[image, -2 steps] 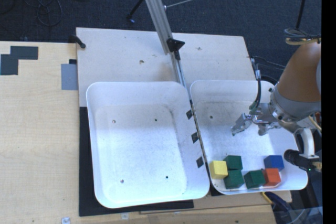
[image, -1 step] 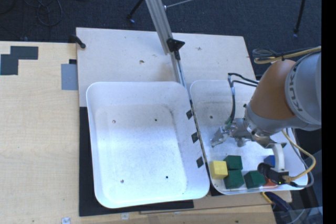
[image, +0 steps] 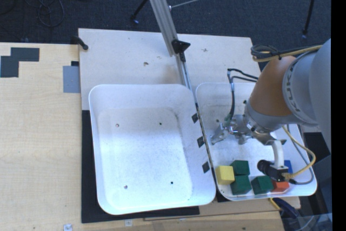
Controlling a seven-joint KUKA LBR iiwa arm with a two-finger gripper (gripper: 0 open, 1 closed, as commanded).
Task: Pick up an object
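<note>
My arm point(image: 281, 89) enters from the right and hangs over the right bin point(image: 212, 100). My jaws point(image: 233, 130) sit above that bin's middle; whether they are open or closed cannot be told, and nothing is visible between them.

Right bin, contents: all blocks lie clustered at the near end. A yellow block point(image: 225, 173) lies nearest the divider. A green block point(image: 240, 167) touches it on the right. A second green block point(image: 240, 185) lies just in front, and a third point(image: 261, 185) just beside that one. An orange block point(image: 280, 187) and a blue block point(image: 287, 166) lie by the right wall, partly hidden by a black part. The blocks look roughly cubic; no long axis can be told.

Left bin point(image: 108, 111): bare white floor.
</note>
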